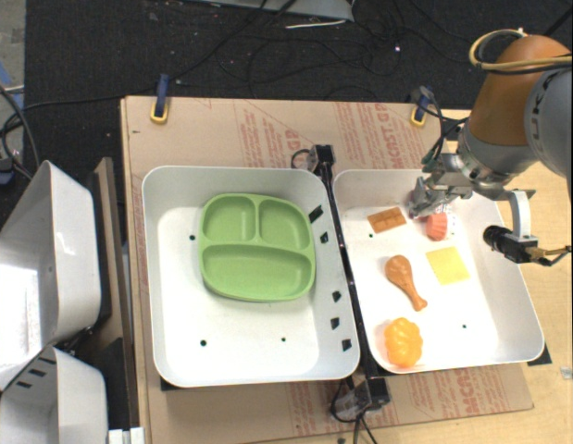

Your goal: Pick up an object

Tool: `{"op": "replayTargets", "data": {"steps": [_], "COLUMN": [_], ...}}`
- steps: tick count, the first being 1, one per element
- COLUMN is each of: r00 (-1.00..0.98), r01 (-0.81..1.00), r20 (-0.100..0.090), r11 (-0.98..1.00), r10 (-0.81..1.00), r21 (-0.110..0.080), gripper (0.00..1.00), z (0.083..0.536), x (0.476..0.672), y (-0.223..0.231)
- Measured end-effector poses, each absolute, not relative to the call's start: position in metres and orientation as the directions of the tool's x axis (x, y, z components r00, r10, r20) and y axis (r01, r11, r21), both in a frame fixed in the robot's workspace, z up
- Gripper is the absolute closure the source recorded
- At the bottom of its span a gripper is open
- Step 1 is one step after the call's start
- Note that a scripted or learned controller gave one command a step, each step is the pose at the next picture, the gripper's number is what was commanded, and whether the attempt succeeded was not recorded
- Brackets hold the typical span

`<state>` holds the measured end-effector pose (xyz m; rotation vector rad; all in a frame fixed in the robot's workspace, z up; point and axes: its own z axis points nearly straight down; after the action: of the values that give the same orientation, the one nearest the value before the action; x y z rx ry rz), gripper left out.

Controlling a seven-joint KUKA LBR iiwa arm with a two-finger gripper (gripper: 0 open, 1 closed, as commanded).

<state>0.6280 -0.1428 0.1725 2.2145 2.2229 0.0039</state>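
orange lump [404, 341]: near edge of right bin [508, 294], loose.
drumstick [406, 282]: mid bin; yellow slice [447, 265] just beside.
pink piece [438, 226]: target by my guess, far part of right bin, right under gripper [430, 200].
gripper: low over pink piece; can't tell how wide it stands or if it has anything.
tip: centre on pink piece, avoid brown cracker [387, 219].
green tray [257, 247]: left bin.
writing: red print on cardboard [258, 128], unreadable.

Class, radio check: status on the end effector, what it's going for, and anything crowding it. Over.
End effector low in right bin, directly above pink piece. Grasp unconfirmed. Brown cracker close beside; yellow square just below.
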Motion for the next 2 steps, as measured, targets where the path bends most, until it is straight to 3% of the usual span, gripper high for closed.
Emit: {"op": "replayTargets", "data": {"steps": [1, 2], "r00": [-0.001, -0.003], "r01": [1.000, 1.000], "r20": [-0.002, -0.001], "r11": [0.001, 0.003], "r10": [1.000, 1.000], "r21": [0.007, 0.003], "gripper": [1.00, 1.00], "z": [0.2322, 0.2406], "x": [0.6275, 0.6282], "y": [-0.1514, -0.1514]}}
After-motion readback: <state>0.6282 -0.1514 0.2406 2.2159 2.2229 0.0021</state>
